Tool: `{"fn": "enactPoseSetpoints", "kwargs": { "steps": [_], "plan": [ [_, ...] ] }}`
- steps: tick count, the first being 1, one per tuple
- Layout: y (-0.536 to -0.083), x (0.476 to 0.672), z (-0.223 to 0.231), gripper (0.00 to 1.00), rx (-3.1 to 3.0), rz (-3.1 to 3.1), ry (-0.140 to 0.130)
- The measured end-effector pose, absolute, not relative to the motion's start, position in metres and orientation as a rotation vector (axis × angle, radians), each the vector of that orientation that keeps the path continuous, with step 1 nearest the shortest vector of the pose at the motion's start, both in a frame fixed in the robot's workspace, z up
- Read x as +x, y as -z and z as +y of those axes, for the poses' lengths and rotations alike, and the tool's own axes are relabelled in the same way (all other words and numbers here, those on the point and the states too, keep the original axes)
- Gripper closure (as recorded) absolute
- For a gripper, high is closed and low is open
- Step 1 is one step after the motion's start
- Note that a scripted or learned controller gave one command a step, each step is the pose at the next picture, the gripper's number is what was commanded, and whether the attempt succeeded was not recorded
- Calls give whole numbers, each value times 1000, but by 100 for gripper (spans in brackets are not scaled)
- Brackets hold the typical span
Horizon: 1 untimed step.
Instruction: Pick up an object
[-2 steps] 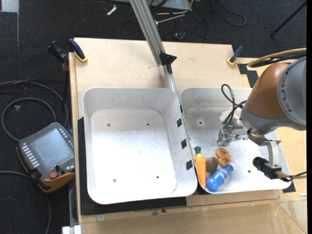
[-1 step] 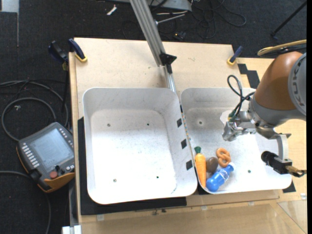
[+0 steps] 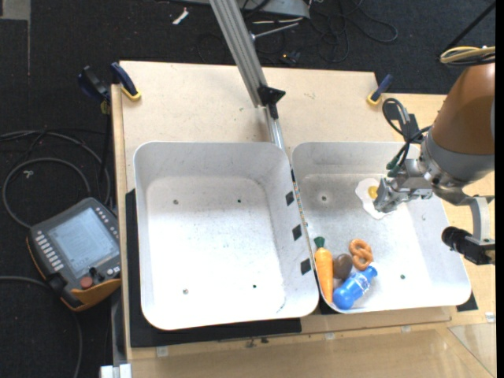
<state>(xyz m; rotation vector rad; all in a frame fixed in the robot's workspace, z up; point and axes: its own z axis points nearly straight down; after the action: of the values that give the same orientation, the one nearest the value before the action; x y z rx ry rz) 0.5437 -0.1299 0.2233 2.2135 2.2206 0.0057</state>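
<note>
Down on the bench (image 3: 197,101), two shallow white bins sit side by side, their inner walls touching along the middle. Over the right bin (image 3: 429,278) the grey arm (image 3: 465,124) with its orange band reaches in from the right, and the gripper (image 3: 383,199) hangs low above the upper middle of that bin. Directly beneath and beside its tip lies a flat white and yellow object, something like a toy fried egg (image 3: 367,190); the gripper partly covers it. Whether the tip touches the egg, I cannot tell, and the state of the gripper's closing is likewise too hidden to judge.

Gathered in the near left corner of the same bin is a small cluster of other objects. A toy carrot (image 3: 323,264), orange with a green top, lies along the inner wall. Just beside it sits a small brown lump (image 3: 342,266), and near that an orange pretzel-shaped piece (image 3: 361,251). A blue plastic bottle (image 3: 353,287) lies on its side at the front, touching or nearly touching the brown lump.

The left bin (image 3: 157,168) bears only dark specks on its floor. Off the bench on the left, a grey and orange teach pendant (image 3: 75,250) rests on the dark floor
</note>
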Motion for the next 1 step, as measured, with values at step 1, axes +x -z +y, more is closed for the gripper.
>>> {"fn": "enactPoseSetpoints", "kwargs": {
  "steps": [1],
  "plan": [
    [-249,545,-130,100,2215,2222,-3]
  ]
}}
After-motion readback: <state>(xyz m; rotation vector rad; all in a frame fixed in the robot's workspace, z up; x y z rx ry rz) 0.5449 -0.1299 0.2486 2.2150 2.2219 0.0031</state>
